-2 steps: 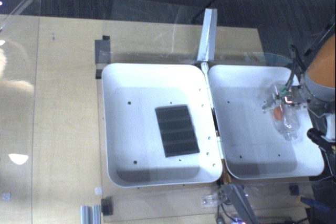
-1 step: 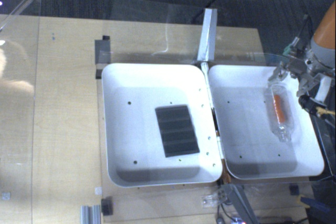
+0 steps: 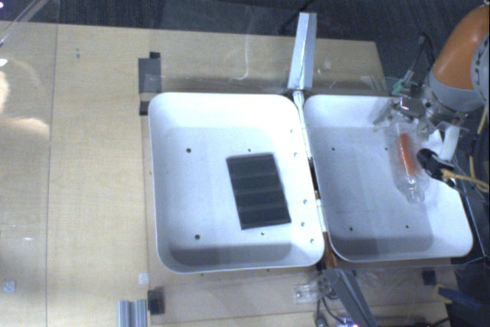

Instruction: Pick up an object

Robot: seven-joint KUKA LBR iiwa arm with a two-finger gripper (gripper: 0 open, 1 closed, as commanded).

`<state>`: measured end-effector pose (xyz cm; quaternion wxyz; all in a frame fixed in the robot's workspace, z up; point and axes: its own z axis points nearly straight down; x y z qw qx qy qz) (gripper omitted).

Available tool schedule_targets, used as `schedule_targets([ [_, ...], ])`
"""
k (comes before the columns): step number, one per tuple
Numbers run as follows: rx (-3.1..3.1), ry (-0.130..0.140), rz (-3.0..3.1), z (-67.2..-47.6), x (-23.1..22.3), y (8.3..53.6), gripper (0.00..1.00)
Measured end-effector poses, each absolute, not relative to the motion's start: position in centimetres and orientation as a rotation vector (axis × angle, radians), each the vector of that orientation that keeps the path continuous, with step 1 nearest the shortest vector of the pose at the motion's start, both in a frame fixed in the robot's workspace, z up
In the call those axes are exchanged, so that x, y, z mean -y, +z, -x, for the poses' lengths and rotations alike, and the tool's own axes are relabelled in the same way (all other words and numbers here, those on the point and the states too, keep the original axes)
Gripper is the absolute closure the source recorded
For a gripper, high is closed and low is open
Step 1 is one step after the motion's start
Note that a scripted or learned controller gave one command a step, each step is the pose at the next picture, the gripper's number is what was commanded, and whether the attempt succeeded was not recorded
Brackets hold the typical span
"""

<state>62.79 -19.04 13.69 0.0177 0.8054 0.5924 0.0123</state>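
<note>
A dark ribbed rectangular pad lies flat in the middle of the left bin. In the right bin, a clear tube with an orange core lies lengthwise near the right side. My gripper hangs over the right bin's far right corner, just above the tube's upper end. The grey arm with its orange band reaches in from the right. Whether the gripper touches the tube cannot be made out.
A metal post stands behind the seam between the bins. A black cable end hangs by the right bin's right wall. Brackets and clamps sit on the wooden bench around the bins.
</note>
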Motion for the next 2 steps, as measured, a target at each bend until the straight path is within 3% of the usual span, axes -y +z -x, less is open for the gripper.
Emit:
schedule_targets([
  [1,-1.852,0.043,-2.477,-63.1,19.9,13.0,0.00],
  [2,-1.872,0.005,-2.520,-57.8,16.6,15.6,0.00],
])
